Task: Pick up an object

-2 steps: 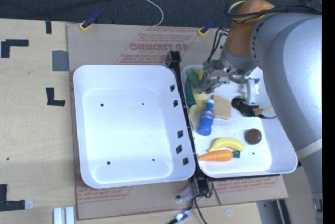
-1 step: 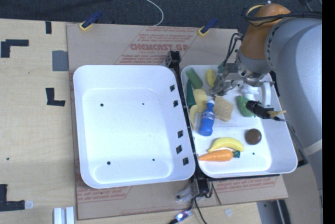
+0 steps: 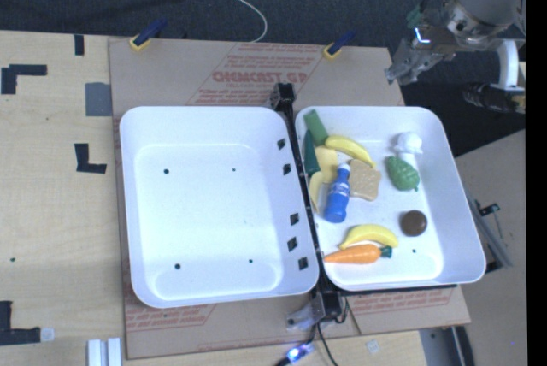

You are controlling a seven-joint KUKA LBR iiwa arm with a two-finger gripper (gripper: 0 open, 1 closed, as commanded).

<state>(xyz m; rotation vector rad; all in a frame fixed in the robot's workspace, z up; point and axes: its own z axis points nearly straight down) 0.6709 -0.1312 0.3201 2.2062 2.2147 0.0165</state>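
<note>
The tool (image 3: 408,65) hangs above the counter (image 3: 51,185), beyond the far right corner of the right bin (image 3: 453,185); whether it is released or clenched cannot be told, and nothing shows in it. In that bin, against its left wall, lie a blue bottle (image 3: 338,193), bananas (image 3: 346,149) and a green piece (image 3: 315,126). A carrot (image 3: 352,254) lies at its near edge, a brown ball (image 3: 414,222) toward its right. The left bin (image 3: 137,210) adjoins it.
</note>
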